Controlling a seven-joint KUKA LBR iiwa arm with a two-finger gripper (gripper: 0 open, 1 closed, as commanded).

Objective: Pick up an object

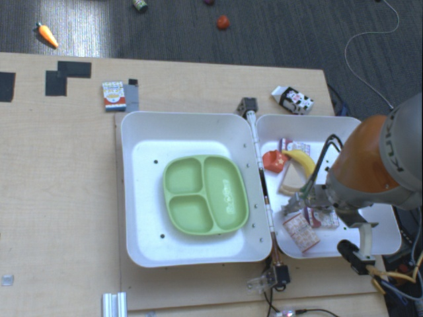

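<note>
Camera view. Step in hand, as judged: the reach into the right bin point(390, 240), with no grasp shown yet. The arm point(380, 154), grey with an orange band, comes in from the right and hangs low over that bin's middle.

Gripper point(310, 207): low among the clutter; whether it is spread or pressed together cannot be told, as the wrist and items blur together there. Nothing is seen pinched.

Candidate things, right bin: a small packet with red print point(301, 233), just below and beside the gripper, lying flat; a banana point(301, 162) and a red tomato-like piece point(272, 160), both near, up and to the left of it; a pale slice-shaped piece point(289, 185) between banana and gripper.

Left bin point(132, 177): a green divided plate point(205, 195), well apart from the gripper.

Next move, as judged: settle squarely over one item, probably the packet, close on it, and lift clear. Crowding makes a clean single grip doubtful.
</note>
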